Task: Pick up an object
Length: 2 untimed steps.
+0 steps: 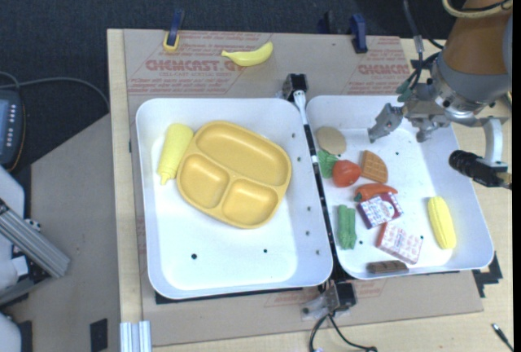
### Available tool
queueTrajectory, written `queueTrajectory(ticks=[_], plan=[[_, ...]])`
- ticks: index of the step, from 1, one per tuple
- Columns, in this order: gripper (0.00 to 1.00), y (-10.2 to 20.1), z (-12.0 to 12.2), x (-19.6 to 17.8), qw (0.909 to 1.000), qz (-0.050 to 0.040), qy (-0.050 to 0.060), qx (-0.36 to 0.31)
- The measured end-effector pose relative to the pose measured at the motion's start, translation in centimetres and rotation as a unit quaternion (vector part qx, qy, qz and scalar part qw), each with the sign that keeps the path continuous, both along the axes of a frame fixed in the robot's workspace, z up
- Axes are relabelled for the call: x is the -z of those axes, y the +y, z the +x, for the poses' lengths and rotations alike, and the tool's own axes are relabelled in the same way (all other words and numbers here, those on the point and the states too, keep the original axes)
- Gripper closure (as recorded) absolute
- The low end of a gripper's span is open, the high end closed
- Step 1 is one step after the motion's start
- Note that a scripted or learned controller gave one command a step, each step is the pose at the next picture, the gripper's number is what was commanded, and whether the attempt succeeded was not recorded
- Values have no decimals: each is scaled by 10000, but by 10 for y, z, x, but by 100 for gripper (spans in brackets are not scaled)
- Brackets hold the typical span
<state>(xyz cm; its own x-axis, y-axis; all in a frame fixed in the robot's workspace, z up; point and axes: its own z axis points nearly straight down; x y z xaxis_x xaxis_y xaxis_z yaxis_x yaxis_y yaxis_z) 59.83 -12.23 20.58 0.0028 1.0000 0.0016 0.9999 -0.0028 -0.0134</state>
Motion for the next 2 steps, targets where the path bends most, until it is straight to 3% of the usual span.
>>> queueTrajectory(ticks=[1,2], plan=[[0,0,3,-7,10000,-9,-67,-12],[0,-3,10,51,10000,-3,-40,-14]])
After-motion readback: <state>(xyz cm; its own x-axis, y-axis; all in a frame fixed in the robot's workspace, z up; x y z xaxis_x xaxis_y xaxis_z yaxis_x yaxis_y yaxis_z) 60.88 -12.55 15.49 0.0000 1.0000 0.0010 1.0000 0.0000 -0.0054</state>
